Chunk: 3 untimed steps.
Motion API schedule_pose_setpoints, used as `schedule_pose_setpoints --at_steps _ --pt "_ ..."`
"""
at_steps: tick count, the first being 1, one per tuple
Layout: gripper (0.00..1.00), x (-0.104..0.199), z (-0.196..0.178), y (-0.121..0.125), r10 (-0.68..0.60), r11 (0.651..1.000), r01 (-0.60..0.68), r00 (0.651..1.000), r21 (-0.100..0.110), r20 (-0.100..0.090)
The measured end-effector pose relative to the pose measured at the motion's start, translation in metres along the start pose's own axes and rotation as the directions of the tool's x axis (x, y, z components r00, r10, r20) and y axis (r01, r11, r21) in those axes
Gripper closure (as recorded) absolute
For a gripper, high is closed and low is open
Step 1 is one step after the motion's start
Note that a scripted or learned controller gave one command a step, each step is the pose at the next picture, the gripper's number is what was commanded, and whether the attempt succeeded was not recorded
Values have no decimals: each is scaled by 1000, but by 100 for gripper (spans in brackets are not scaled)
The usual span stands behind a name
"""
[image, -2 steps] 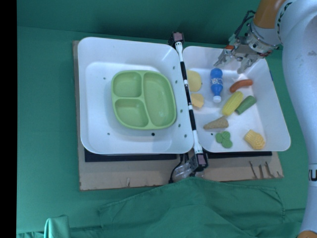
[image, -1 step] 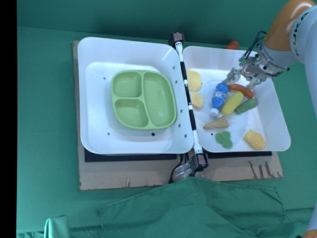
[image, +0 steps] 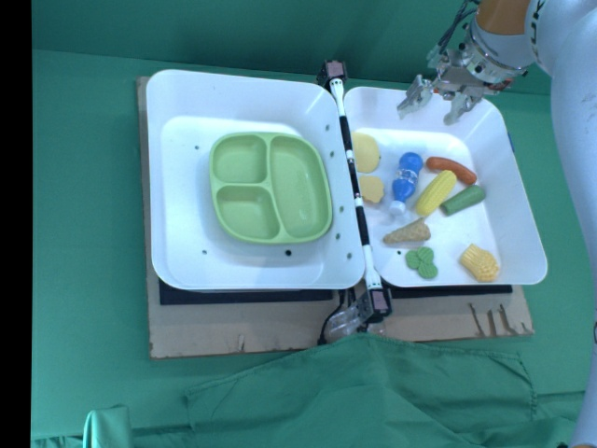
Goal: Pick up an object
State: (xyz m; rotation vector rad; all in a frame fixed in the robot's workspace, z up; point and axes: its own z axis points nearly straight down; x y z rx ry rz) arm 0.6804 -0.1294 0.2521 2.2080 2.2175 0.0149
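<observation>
Above the far rim of the right bin [image: 522, 241], the metal gripper [image: 436, 101] hangs with jaws spread wide, gripping nothing. Below it lie glossy plastic toy foods: a red sausage [image: 451, 168], blue bottle [image: 405, 178], ridged yellow corn cob [image: 435, 193] and green cucumber [image: 464, 200]. A three-compartment green plate [image: 270, 188] sits in the left bin [image: 177, 250].

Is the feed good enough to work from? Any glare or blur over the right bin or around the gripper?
Camera view: lighting is even and soft, and the white right bin is bright but not blown out; the blue bottle, corn cob and sausage read sharply with faint shadows; the gripper, open above the bin's far edge, is slightly soft; the green plate shows mild sheen.
</observation>
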Motion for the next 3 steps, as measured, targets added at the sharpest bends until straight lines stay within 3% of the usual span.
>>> schedule_pose_setpoints --at_steps 1,2,3 --pt "0 -29 42 -60 11 1000 -11 1000 17 1" --pt "0 -39 65 -100 9 1000 -9 1000 -4 1" --pt "100 -41 50 -98 11 1000 -11 1000 -13 7"
